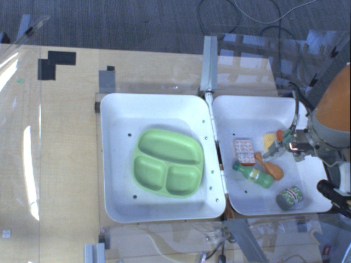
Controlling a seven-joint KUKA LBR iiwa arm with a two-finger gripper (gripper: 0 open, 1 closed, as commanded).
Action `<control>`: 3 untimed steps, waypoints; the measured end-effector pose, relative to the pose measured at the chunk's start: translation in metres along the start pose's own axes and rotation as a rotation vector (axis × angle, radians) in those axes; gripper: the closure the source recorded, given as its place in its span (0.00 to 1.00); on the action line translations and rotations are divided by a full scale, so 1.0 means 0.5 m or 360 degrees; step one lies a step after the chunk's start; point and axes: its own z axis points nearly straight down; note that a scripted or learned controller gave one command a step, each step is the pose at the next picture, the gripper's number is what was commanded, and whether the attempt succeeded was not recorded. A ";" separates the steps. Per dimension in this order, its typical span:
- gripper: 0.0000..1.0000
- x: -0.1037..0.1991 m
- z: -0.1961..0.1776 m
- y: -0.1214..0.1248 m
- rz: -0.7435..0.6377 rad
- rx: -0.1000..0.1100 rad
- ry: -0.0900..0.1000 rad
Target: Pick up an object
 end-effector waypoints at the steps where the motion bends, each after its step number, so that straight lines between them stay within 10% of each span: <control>1: 0.00 -0.068 0.244 0.008 -0.0115 -0.0016 -0.0006; 2: 1.00 -0.065 0.220 0.014 -0.0120 -0.0028 -0.0005; 3: 1.00 0.021 -0.052 -0.011 -0.0239 -0.0008 -0.0002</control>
